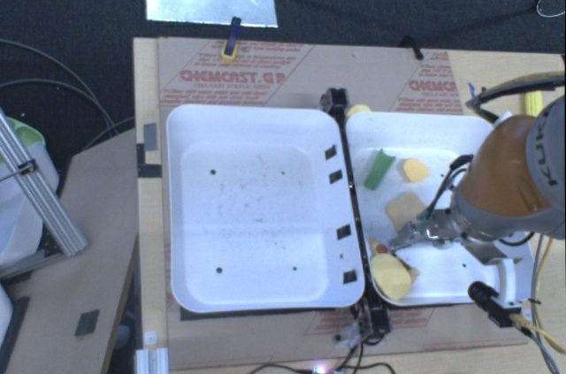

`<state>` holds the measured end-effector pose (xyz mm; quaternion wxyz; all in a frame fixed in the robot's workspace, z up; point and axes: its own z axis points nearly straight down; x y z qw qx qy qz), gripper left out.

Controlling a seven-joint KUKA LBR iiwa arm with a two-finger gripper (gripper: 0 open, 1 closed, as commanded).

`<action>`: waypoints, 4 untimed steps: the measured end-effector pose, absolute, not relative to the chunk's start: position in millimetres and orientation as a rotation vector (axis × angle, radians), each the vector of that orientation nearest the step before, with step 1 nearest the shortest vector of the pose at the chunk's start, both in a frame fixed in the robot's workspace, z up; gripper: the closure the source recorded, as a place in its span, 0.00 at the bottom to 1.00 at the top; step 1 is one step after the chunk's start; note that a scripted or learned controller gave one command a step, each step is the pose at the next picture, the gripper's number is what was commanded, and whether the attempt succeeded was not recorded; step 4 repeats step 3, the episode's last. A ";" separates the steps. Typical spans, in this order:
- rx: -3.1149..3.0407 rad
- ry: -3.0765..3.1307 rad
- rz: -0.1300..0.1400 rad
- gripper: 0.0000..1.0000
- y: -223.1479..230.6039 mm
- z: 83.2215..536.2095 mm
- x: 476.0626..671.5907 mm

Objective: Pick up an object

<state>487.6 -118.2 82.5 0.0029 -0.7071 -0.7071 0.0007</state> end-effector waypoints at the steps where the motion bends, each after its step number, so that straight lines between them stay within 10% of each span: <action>1: -2.217 -2.235 -0.009 0.00 -96.6 85.4 562.3; 2: -2.219 -2.228 -0.005 1.00 -98.7 95.7 559.3; 3: -2.209 -2.239 -0.016 1.00 -9.1 190.1 555.0; 4: -2.209 -2.239 -0.016 1.00 -9.1 190.1 555.0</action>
